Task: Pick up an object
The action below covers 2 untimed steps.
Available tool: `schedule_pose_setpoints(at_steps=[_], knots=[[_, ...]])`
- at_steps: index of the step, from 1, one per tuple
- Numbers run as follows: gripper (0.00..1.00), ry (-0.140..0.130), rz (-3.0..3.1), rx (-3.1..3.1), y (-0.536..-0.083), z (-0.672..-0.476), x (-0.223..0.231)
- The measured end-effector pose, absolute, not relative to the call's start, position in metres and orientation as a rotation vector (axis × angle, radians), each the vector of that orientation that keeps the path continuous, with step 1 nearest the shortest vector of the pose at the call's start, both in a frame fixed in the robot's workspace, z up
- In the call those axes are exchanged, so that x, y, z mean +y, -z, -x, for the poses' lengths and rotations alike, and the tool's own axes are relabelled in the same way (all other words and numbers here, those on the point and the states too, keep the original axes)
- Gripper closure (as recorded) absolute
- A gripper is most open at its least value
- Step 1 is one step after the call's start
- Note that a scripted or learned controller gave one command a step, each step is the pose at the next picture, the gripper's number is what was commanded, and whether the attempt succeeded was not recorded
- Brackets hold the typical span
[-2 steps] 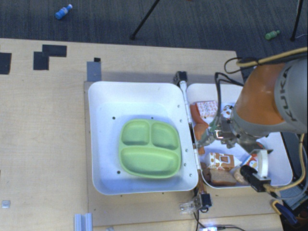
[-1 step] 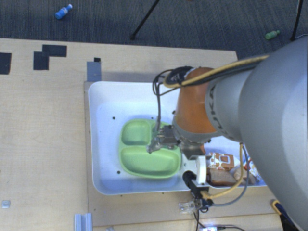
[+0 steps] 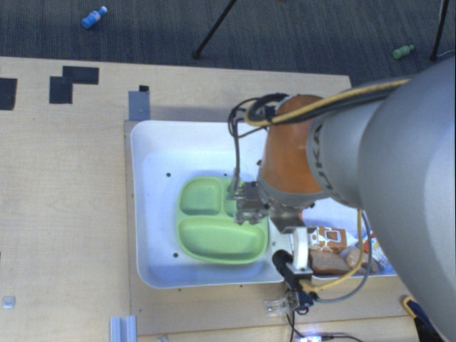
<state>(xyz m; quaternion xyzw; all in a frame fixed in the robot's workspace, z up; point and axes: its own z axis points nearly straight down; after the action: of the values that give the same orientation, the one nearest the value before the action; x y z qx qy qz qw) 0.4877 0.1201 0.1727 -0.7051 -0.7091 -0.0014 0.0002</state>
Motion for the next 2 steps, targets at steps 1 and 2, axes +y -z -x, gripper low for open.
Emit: schedule_pose_setpoints(at_steps=[1,2], knots=[[1.00,0.002,2.219,-2.225,-0.195,-0.514,0.078],[1.00,0.003,2.221,-2.228,-0.252,-0.503,-0.080]])
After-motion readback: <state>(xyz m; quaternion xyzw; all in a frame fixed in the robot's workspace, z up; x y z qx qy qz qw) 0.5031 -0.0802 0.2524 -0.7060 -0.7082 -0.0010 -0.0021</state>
